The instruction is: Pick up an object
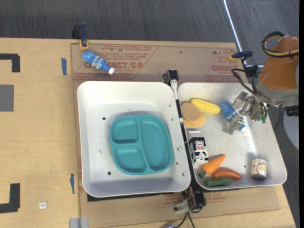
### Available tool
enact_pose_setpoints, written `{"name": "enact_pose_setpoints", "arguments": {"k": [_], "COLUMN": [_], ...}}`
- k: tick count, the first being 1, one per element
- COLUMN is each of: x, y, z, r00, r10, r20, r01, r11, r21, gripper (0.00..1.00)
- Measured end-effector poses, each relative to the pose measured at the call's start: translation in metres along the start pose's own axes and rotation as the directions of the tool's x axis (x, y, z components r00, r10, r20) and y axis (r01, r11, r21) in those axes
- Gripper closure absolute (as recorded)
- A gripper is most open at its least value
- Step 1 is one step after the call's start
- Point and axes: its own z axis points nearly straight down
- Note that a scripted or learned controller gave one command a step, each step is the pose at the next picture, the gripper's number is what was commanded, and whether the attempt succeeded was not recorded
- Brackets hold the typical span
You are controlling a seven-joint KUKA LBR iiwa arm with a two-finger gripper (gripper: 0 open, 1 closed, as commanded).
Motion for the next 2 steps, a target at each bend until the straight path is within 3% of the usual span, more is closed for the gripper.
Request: {"name": "enact_pose_setpoints", "arguments": {"k": [1, 2], "x": [-0.01, 0.019], "y": [0.048, 0.07], "z": [0.001, 0.0], "r00": [0.997, 0.929], "r10": [-0.077, -0.369], "r20": [-0.008, 0.0], "r01": [0.077, 0.369], "r11": [0.997, 0.929], "r21": [0.001, -0.001], "gripper": [0.0, 0.0]}}
